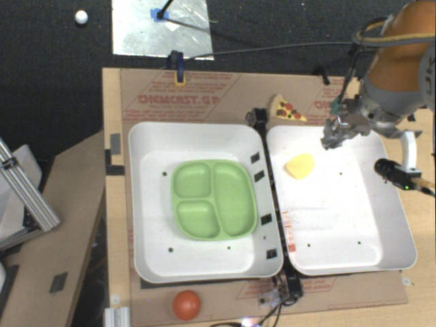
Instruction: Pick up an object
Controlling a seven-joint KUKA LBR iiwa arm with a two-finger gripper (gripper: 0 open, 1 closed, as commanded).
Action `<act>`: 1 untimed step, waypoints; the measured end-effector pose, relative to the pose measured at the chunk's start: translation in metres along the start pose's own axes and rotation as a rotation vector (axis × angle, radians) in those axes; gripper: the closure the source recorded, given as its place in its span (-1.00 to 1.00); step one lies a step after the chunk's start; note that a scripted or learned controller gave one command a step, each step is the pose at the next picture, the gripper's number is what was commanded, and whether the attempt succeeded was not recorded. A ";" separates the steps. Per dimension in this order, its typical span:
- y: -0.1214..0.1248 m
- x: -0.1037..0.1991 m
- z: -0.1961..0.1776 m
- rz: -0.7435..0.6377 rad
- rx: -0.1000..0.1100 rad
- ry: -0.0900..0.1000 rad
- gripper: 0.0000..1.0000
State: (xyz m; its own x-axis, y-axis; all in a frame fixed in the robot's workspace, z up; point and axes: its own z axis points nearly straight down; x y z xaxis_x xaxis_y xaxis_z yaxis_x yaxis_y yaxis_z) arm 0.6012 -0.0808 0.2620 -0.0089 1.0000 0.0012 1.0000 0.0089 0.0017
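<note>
A small yellow object lies in the right white bin, near its upper left. My gripper hangs over the bin's far edge, up and to the right of the yellow object and apart from it. Nothing shows between its tips. A green three-compartment tray sits in the left white bin.
A toy pizza slice rests on the cardboard behind the bins. A red-orange ball lies on the bench in front of the left bin. A blue clamp stands at the cardboard's far edge.
</note>
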 end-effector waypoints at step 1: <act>-0.006 0.059 0.009 -0.001 0.001 0.000 1.00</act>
State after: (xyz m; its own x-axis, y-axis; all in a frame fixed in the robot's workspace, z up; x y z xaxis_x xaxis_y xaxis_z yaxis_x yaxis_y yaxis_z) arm 0.5948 -0.0220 0.2530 -0.0098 1.0000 0.0014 1.0000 0.0098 0.0012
